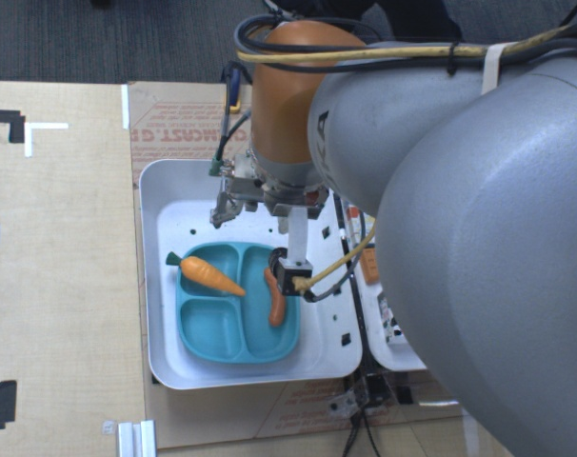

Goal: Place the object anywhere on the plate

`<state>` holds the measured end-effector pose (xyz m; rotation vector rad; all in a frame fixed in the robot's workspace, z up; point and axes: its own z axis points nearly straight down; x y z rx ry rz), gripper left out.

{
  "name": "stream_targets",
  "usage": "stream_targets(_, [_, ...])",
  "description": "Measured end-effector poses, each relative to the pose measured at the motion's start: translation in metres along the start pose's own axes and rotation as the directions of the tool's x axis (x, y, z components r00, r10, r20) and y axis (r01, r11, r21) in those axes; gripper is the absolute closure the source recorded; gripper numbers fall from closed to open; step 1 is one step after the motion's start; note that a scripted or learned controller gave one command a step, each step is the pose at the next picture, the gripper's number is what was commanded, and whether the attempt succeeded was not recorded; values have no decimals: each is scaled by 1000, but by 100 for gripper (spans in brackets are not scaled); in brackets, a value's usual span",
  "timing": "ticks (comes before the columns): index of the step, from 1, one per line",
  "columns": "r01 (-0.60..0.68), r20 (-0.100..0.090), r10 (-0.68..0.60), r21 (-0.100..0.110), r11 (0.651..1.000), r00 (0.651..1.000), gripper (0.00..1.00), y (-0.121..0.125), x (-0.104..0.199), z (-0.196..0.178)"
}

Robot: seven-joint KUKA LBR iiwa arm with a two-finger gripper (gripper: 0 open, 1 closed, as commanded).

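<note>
A shallow white plastic bin [161, 255] holds a teal plastic plate divided into compartments [212, 329], which takes up most of the bin's floor. Two things lie on the plate. An orange toy carrot with a green top [210, 275] lies tilted across the upper-left compartment, with its green end over the plate's left rim and its tip pointing toward the middle divider. A slim orange-brown toy sausage [274, 305] lies lengthwise in the right compartment, close to the divider. Both are on the plate and apart from each other. The arm's two-finger gripper [223, 213] hangs below the orange wrist band, over the bare bin floor just beyond the plate's upper edge and apart from the carrot. From this angle I cannot tell whether it is open or closed. A second white bin [395, 352] sits just beside the first, mostly hidden under the grey arm. Both bins rest on a sheet of brown printed cardboard [179, 131], which lies on a pale wood-grain bench [60, 255] marked with black tape corners [9, 125]. Beyond the bench is dark grey carpet [127, 27].
</note>
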<state>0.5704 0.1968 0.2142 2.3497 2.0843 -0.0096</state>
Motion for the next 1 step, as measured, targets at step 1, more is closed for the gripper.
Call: stream_targets(1, [143, -1, -143, -1, 990, 990, 0, -45, 26, -103])
